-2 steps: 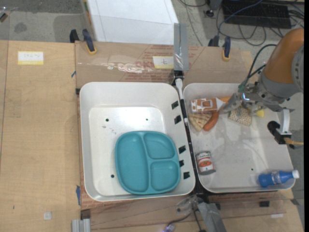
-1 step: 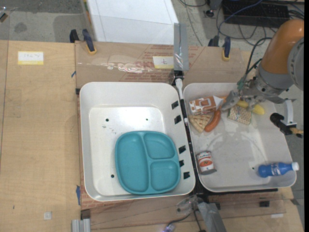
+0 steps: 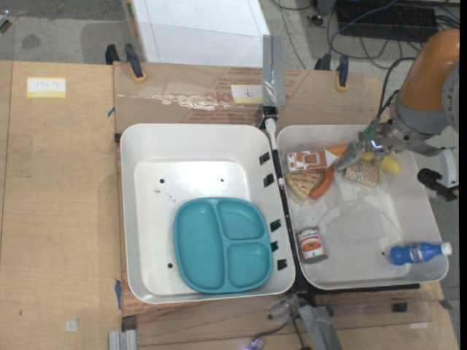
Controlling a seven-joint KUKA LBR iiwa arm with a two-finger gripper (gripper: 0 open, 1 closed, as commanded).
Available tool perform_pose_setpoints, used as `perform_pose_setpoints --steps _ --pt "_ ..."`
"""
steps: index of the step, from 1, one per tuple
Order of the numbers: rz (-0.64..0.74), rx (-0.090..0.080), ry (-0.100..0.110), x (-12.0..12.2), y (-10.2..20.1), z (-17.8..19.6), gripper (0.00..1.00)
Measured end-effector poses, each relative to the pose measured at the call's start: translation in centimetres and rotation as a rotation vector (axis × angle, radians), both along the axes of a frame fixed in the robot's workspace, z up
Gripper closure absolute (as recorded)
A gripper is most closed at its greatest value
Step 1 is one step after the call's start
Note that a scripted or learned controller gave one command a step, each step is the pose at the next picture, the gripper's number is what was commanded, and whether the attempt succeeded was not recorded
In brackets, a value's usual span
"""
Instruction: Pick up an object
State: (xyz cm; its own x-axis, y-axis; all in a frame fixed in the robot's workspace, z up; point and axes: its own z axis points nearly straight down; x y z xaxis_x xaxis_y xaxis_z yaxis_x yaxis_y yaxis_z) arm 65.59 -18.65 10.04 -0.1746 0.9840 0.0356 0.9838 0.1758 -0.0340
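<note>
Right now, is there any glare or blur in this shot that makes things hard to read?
In the camera view, light is even; glare streaks the clear tape above the left bin. The teal plate and blue bottle read sharp. The claw is soft and crowded among small items, so its state is unclear.

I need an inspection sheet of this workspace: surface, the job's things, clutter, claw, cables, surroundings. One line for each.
Surface: wooden bench bearing the left bin and the right bin.
Job's things: right bin holds a small can, blue bottle, sausage, waffle piece, cracker, yellow piece and small carton.
Clutter: teal divided plate in the left bin.
Claw: claw low over the right bin's far side, by the cracker; finger state unclear.
Cables: dark cables on the floor beyond.
Surroundings: white box, clamps.
</note>
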Motion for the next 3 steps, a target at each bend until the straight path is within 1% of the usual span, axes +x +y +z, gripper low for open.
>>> perform_pose_setpoints --steps 1,2,3 --pt "0.139 -0.037 -0.045 0.2 2.3 0.0 0.0" --pt "0.138 -0.033 -0.042 0.2 2.4 0.8 1.0" --pt "-0.064 -0.031 -0.042 0.3 8.3 9.0 1.0"
